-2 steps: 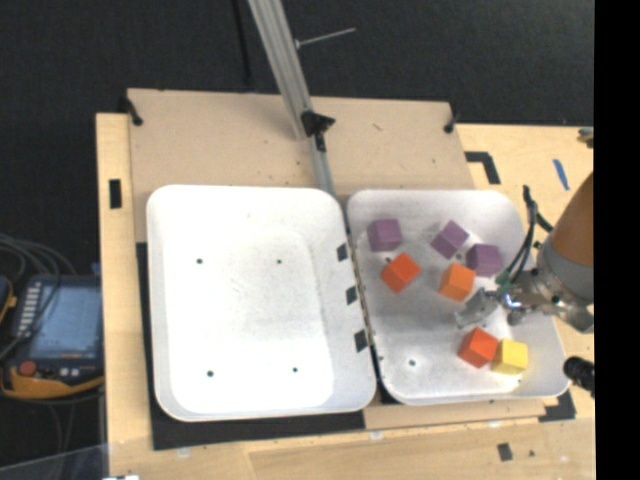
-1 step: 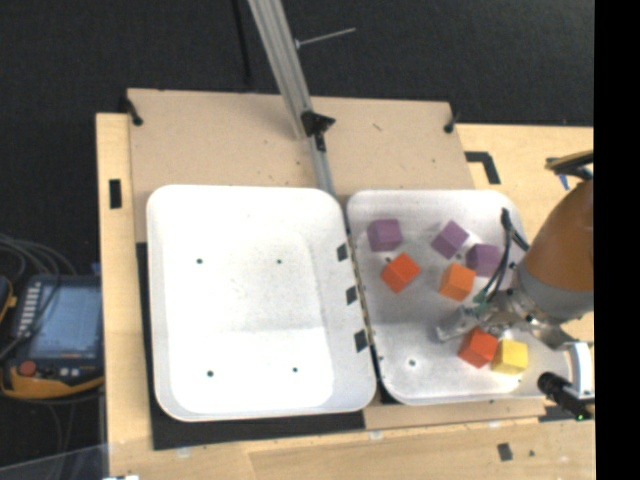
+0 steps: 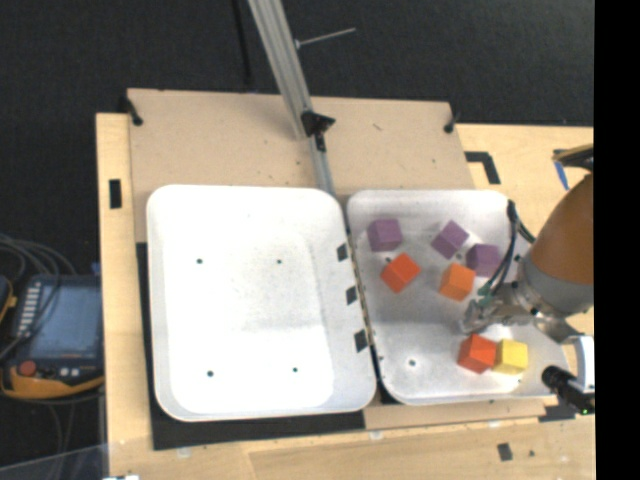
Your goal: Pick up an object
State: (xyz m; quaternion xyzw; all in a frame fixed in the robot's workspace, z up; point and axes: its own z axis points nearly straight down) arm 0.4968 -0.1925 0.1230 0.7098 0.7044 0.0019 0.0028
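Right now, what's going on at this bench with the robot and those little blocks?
A grey robot arm reaches in from the right over the right bin, which holds small blocks: three purple, two orange, one red and one yellow. Its gripper hangs just above the red block and the yellow block near the bin's front. The left bin sits beside it.

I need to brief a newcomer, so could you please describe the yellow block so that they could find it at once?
Look at the right-hand white bin, where all the blocks lie. Go to its near right corner, just below the gripper. Two blocks touch there: the yellow block is the right one, beside the red block, and the only yellow thing in the bin.
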